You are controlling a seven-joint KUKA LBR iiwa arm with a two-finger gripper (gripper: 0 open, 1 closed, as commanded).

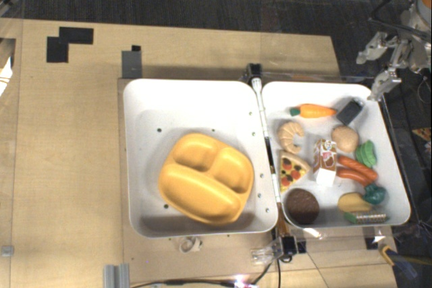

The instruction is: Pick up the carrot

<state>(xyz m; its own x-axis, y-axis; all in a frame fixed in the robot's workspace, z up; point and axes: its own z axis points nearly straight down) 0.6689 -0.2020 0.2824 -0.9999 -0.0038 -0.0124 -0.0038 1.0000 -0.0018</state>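
By the right bin's (398, 165) far wall, carrot (312, 111), fingers (385, 67) state unclear.

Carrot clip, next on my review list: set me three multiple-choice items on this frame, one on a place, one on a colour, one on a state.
1. Where does the carrot lie?
A. In the right bin, near its far edge
B. In the left bin, beside the yellow tray
C. On the bench outside both bins

2. What colour is the big sectioned tray in the left bin?
A. Green
B. Yellow
C. Black

3. How does the carrot stand with the tool?
A. Gripped and lifted
B. Lying untouched, the tool off beyond the bin's far right corner
C. Pinned under the tool

Answers:
1 A: it rests in the right bin by the far wall.
2 B: the tray is plainly yellow.
3 B: the carrot lies flat in the bin with a clear gap to the tool.
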